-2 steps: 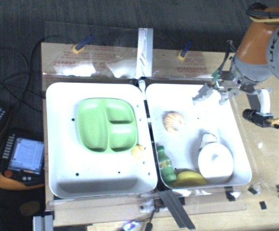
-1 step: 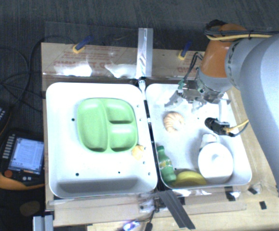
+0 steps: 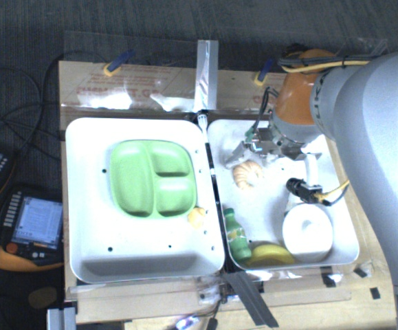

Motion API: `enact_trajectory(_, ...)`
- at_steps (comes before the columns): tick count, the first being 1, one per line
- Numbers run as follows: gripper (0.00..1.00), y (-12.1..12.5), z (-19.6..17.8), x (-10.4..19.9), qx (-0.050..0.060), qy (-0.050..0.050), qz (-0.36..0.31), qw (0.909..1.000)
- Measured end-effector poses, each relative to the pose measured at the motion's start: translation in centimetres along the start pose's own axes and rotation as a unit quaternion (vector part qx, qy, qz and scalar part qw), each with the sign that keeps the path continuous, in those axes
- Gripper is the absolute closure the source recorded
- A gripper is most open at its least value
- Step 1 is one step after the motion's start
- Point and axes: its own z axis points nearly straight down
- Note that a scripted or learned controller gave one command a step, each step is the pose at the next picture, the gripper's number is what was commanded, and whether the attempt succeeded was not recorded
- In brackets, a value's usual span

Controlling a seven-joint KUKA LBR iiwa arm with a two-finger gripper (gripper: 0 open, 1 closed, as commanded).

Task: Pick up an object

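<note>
Croissant just below hand.

Bright overhead light, glare on white bins, soft focus, dim surroundings.

**A robotics test lab, not a home**

A laboratory setting is suggested by the fittings. Two shallow white bins are mounted side by side on a plywood table, with clear sheeting held at the back by clamps. A large grey industrial arm with an orange band is seen at the right. On the dark carpeted floor, loose cables and what is probably a handheld control pendant are laid out.
</note>
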Motion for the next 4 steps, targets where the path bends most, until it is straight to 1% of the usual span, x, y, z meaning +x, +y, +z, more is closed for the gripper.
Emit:
enact_trajectory(1,1.0,0.2,-0.9,0.1,-0.002,0.001,-0.001,1.0)
enact_trajectory(2,1.0,3.3,-9.2,4.0,0.005,0.002,0.02,0.9998)
enact_trajectory(3,1.0,3.3,-0.2,-1.1,-0.001,0.002,-0.014,0.9999)
enact_trajectory(4,0.0,3.2,0.0,-1.0,0.0,0.001,-0.014,0.9999)
